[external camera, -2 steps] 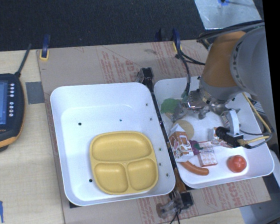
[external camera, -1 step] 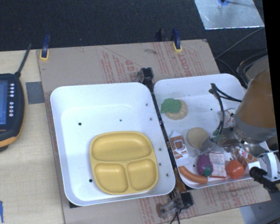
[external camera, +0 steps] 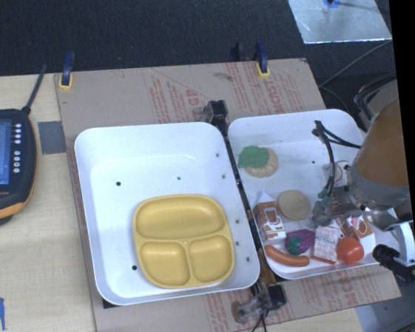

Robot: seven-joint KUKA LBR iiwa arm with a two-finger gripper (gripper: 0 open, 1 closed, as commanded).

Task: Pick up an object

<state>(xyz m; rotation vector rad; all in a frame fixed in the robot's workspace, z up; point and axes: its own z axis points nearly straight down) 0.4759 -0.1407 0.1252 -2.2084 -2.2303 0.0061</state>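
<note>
Arm enters from the right; gripper (external camera: 330, 211) sits low over the front right part of the right bin (external camera: 292, 122). Finger state: cannot tell, the wrist body and cables hide the tips.

No object is visibly held. Candidates all lie in the right bin: a green-topped round item (external camera: 257, 159) near the back left, a tan disc (external camera: 294, 204) mid-bin, a red-and-white packet (external camera: 271, 221) against the left wall, a sausage-like piece (external camera: 287, 256) at the front, a purple-and-green item (external camera: 300, 242) beside it, a small white carton (external camera: 325, 245) and a red tomato-like piece (external camera: 350, 250) at the front right. Left bin (external camera: 97, 211) carries a yellow divided tray (external camera: 184, 240), well apart from the gripper.

Risk assessment: the front cluster is tightly packed, with carton, tomato piece and purple item touching or nearly so. A descent here could pinch two objects, or wedge a finger on top of one and push it aside. The round piece would likely roll. The bin's front wall is close, so a collision is possible.
</note>
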